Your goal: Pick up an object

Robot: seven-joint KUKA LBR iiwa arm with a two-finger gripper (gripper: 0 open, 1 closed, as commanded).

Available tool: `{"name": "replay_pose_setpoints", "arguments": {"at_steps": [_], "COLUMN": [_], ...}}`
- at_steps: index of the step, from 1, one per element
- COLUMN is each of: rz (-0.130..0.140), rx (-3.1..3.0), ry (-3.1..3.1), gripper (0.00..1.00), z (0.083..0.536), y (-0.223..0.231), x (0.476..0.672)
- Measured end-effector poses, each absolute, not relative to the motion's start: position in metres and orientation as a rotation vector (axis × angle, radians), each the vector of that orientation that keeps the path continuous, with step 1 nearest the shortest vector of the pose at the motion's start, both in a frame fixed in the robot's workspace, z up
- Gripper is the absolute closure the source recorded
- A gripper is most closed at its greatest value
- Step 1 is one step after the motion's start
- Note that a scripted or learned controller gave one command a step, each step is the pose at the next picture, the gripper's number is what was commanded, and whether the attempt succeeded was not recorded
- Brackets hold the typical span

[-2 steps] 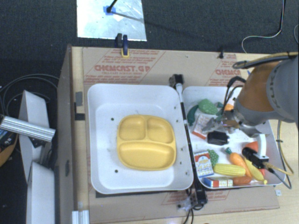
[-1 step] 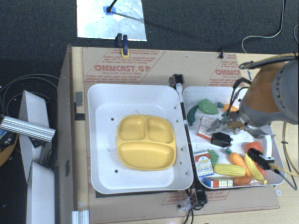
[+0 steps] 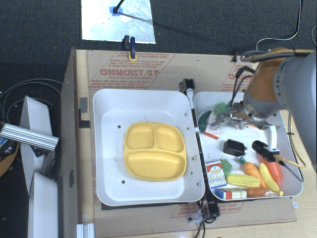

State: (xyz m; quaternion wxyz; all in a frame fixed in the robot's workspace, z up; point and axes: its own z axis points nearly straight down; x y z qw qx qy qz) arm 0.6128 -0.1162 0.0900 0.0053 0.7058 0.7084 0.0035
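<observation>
We see 2 white bins side by side on the bench (image 3: 143, 68); the left bin (image 3: 106, 148) holds 1 yellow plate (image 3: 155, 150) with 3 compartments, lying flat near its middle; the right bin (image 3: 284, 142) holds a scatter of small things; the grey arm (image 3: 294, 83) reaches in from the right, its orange band (image 3: 260, 78) above the far rim of the right bin; the gripper (image 3: 229, 115) sits low over the far left part of that bin, and we cannot tell whether it is spread or pressed together, nor whether anything is caught in it; a green item (image 3: 204, 118) lies just beside the gripper, against the bin's left wall, with a red and white packet (image 3: 212, 133) just nearer to us; a small black block (image 3: 234, 147) lies alone on the bin floor, apart from the gripper; along the near edge we count a printed box (image 3: 215, 175), a small green piece (image 3: 226, 165) touching it, an ear of corn (image 3: 242, 181), a carrot (image 3: 252, 170), a banana (image 3: 270, 178) and a red pepper (image 3: 275, 170), all crowded together; every one of these rests in the bin.
</observation>
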Motion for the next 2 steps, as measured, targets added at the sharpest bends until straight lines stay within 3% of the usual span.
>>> {"name": "replay_pose_setpoints", "arguments": {"at_steps": [1, 2], "rz": [0.006, 0.008], "rx": [2.213, 2.202], "ry": [2.223, 2.223], "gripper": [0.00, 1.00], "z": [0.086, 0.101], "y": [-0.086, -0.087], "x": [0.666, 0.668]}}
